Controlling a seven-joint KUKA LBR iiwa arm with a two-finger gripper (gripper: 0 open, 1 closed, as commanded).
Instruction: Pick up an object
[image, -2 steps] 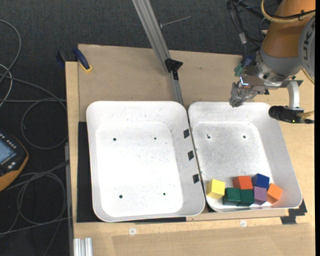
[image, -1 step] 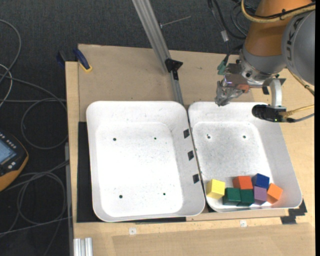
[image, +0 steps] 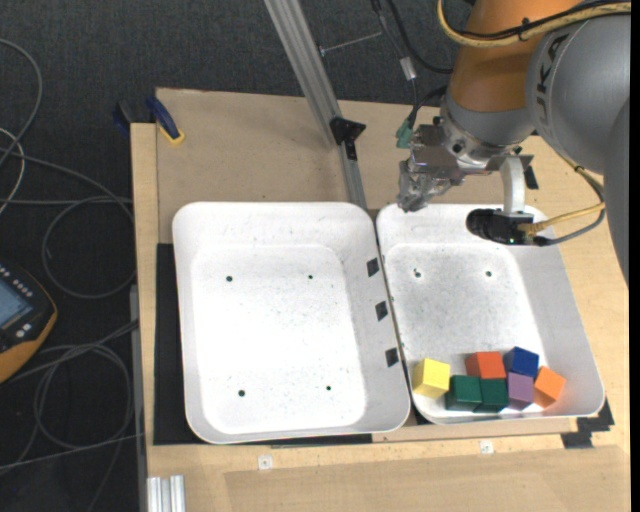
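Two white bins (image: 270, 225), seven blocks (image: 488, 380) in right one, gripper (image: 412, 200) grip state unclear

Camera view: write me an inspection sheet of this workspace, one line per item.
Surface: tan bench bearing a left bin and a right bin, both white and set side by side.
Job's things: seven small blocks clustered at the right bin's near edge: yellow block, two green blocks, red block, blue block, purple block, orange block.
Clutter: blue and yellow clamp at the bench's far left corner.
Grippers: gripper above the right bin's far left corner, apart from the blocks.
Cables: loose cables on the floor to the left.
Surroundings: dark carpet, slanted metal pole, handheld pendant at left.
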